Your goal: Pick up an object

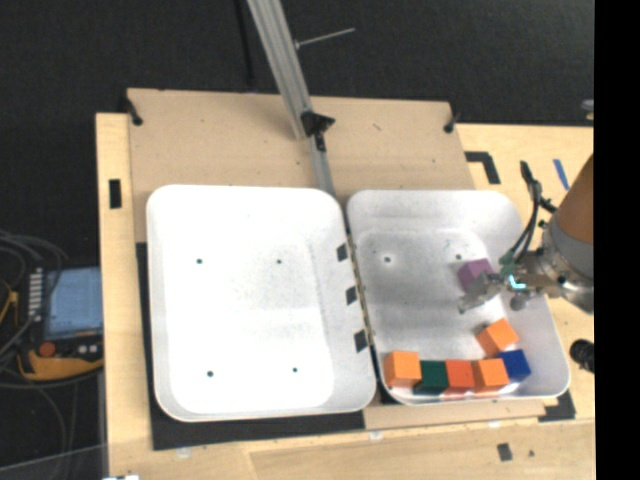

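My gripper hangs over the right part of the right bin, at the end of the arm coming in from the right. A purple block lies just to its left, touching or nearly touching it; I cannot tell whether it is gripped. Below the gripper sits a tilted orange block. Along the bin's front wall runs a row: an orange block, a green block, two more orange blocks and a blue block.
The left bin lies beside the right one, with small clips along the shared edge. A metal rail slants down from the top to the bins' back. Cables and a blue box sit at the far left.
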